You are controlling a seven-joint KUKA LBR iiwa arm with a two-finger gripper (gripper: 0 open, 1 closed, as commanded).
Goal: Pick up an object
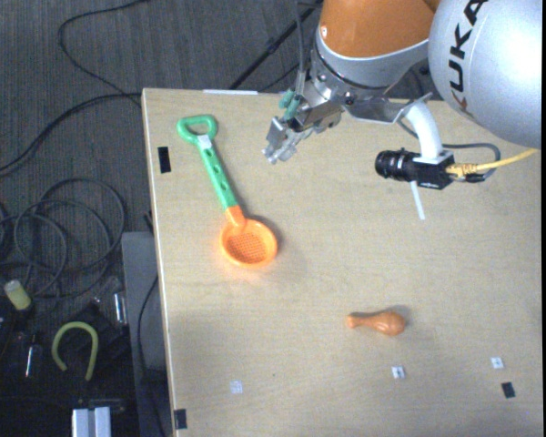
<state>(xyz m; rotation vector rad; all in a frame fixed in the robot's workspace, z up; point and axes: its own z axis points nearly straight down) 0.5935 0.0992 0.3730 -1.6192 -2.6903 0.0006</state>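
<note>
A green-handled sieve spoon [227,198] lay on the desk [346,262], its long axis slanting from the upper left down to its orange bowl. To its upper right the gripper [278,146] hung above the surface, holding nothing, its opening impossible to judge. An orange drumstick toy [379,321] lay farther off, lower right.

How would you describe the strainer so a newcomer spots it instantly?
Start at the wooden bench top and look to its left half, below-left of the end effector. The strainer lies flat there: a green handle running down to a round orange bowl. The other orange item is smaller, handleless, lower right.
</note>
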